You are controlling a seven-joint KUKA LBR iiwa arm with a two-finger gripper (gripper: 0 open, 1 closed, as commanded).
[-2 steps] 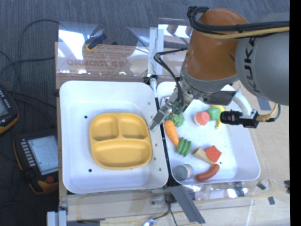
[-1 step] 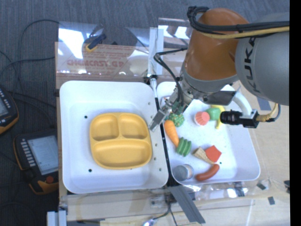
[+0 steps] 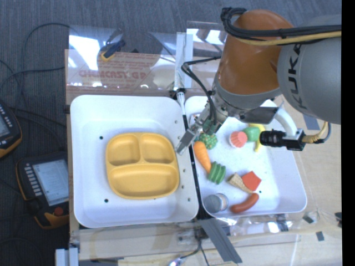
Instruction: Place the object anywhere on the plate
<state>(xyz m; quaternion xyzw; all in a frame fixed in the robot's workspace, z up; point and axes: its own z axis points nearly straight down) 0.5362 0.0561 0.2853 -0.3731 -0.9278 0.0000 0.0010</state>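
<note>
Plainly, yellow three-compartment plate (image 3: 143, 165), upright.

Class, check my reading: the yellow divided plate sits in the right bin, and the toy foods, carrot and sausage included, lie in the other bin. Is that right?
Not quite. The camera view shows the yellow divided plate in the left bin. The carrot and sausage lie in the other bin, on the right.

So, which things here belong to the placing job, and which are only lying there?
Job: yellow plate; left bin; gripper.

Lying about: carrot; sausage; red block; metal cup; right bin.
</note>
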